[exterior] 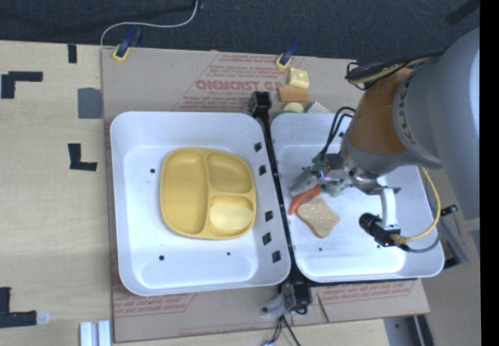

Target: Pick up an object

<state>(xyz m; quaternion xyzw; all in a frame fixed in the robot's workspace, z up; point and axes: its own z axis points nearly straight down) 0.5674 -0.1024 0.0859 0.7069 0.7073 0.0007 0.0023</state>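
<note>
The grey arm (437, 111), nearest the lens, is seen reaching in from 3 o'clock, its orange band (374, 114) held over the right bin (413, 263). The gripper (321, 178) is lowered over the left half of that bin, close to the divider between the two bins. Whether the claw is released or clenched cannot be told, as it is masked by wiring and by the wrist above it. Nothing is seen to be grasped.

Just beside the gripper, at its 7 o'clock, an orange stick (304, 200) is laid on the bin floor. A toast slice (318, 217) is placed at the stick's 5 o'clock, touching it or nearly so. Both are found in the bin's left half, below its middle.

In the left bin (132, 259) a yellow divided plate (208, 192) is set flat near the centre.

Outside the bins, at 12 o'clock from the right bin, a yellow block (295, 87) is set on the cardboard sheet (226, 83), with a pale green piece (292, 108) just below it at the bin's rim. Two blue clamps (125, 44) are fixed along the sheet's far edge.
</note>
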